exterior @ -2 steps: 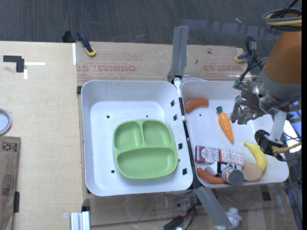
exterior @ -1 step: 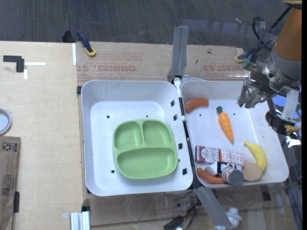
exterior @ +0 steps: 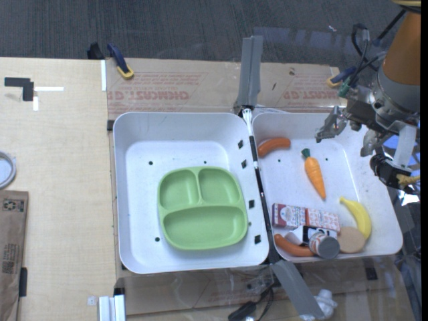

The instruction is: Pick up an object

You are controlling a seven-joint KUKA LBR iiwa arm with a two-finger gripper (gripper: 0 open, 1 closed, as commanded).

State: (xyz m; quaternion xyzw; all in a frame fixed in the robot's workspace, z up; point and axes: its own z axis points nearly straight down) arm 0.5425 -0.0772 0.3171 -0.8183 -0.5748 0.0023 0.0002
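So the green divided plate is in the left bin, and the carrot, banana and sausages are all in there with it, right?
Not quite. The camera view shows the green divided plate alone in the left bin. The carrot, banana and sausages lie in the right bin, beside it.

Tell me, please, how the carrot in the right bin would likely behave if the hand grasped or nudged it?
The carrot looks like a smooth toy, so it is probably stiff and light. Its body tapers to a point, so fingers closing near the narrow end might slip off. It lies flat on the right bin with bare floor around it; being round, a push would likely roll or pivot it.
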